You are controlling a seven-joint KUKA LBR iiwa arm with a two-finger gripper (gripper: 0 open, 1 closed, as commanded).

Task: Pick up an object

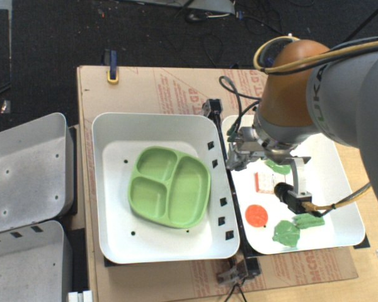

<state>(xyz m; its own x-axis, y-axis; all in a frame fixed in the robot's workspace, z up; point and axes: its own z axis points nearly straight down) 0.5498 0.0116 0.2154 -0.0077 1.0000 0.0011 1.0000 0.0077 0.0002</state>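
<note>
The gripper hovers over the right bin's far left corner; whether it is spread or closed, I cannot tell. This looks like the approach step. Next it must descend squarely onto 1 object, perhaps the orange disc.

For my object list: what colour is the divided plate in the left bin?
The divided plate is light green; camera view.

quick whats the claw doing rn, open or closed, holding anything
Claw: cannot be told, open or closed; no object seen in it. It hangs over the left side of the right bin.
</note>
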